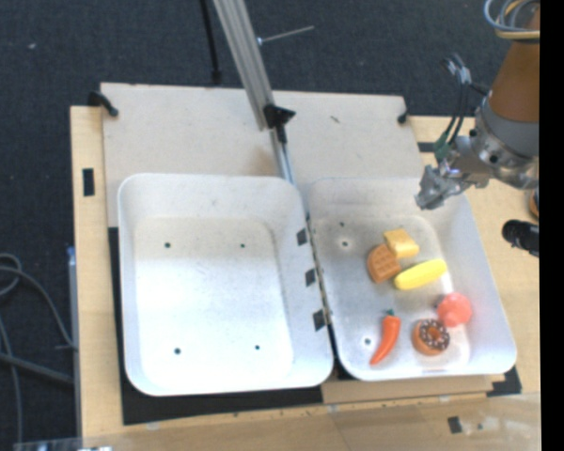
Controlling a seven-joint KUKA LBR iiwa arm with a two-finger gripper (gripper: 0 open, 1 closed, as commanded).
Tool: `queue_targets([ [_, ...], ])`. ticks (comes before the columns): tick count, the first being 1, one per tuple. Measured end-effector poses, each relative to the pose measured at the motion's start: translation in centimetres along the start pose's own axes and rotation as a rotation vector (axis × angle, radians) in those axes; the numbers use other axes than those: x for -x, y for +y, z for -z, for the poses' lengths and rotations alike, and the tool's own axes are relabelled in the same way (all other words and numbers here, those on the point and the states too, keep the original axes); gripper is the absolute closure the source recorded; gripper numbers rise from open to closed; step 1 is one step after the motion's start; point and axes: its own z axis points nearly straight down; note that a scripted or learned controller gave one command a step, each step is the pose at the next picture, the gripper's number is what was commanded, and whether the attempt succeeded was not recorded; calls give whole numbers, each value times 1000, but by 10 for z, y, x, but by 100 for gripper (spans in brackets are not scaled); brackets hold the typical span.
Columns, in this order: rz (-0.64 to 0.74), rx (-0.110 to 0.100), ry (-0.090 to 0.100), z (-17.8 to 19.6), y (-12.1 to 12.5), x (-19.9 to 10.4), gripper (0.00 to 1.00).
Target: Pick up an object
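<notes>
The right bin point(352, 205) holds several toy foods: a yellow block point(400, 244) on a tan waffle-like piece point(383, 265), a yellow banana point(420, 274), a pink piece point(455, 309), a chocolate donut point(431, 337) and an orange-red carrot point(385, 339). My gripper point(432, 194) hangs over the bin's far right corner, above and to the right of the yellow block, apart from all the objects. Nothing shows between its fingers.
The left bin point(216, 285) lies beside the right one. A slanted metal rail point(247, 50) runs from the top down to the gap between the bins. Cables point(9, 289) lie on the floor at left.
</notes>
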Motion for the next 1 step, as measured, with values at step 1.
queue_targets([
  [1, 1, -1, 1, -4, 1, -56, 100],
])
